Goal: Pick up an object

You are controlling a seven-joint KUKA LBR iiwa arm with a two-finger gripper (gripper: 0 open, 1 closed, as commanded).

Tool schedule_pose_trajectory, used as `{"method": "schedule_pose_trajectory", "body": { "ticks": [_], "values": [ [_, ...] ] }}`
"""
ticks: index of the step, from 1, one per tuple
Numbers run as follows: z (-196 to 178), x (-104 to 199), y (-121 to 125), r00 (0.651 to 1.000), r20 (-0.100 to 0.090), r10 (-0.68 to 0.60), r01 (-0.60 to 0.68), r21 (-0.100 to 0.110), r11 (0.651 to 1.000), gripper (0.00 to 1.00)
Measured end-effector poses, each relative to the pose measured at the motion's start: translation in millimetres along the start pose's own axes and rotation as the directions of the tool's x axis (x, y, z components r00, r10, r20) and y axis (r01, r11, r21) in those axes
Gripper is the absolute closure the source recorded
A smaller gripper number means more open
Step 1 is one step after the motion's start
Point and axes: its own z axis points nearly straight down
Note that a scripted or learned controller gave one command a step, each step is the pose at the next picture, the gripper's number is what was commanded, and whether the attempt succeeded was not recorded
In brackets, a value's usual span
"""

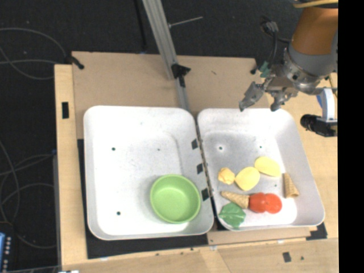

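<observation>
Toys [250, 189] lie clustered at the near end of the right bin [287, 129], gripper [260, 101] above its far rim.
Brown bench [125, 81] on a dark floor with loose cables; a green bowl [175, 198] sits at the left bin's [114, 129] near right corner. Fingers spread, nothing between them; the arm's upper part is cut off.

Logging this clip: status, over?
Claw open, holding nothing, above the right bin's far rim. Toy food clustered at that bin's near end: tomato, cone, yellow pieces. Green bowl in left bin. Nothing in the way.
</observation>
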Motion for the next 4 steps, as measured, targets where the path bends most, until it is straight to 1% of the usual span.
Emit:
{"method": "schedule_pose_trajectory", "body": {
  "ticks": [1, 2, 3, 4],
  "values": [
    [0.0, 0.0, 0.0, 1.0, 0.0, 0.0, 0.0, 0.0, 1.0, 0.0],
    [62.9, -1.7, -4.0, 1.0, 0.003, 0.005, -0.005, 0.006, 1.0, 0.0],
    [111.7, -9.7, 2.9, 1.0, 0.004, 0.006, -0.006, 0.004, 1.0, 0.0],
    [154.0, -11.8, 3.3, 1.0, 0.004, 0.008, -0.008, 0.005, 1.0, 0.0]
  ]
}}
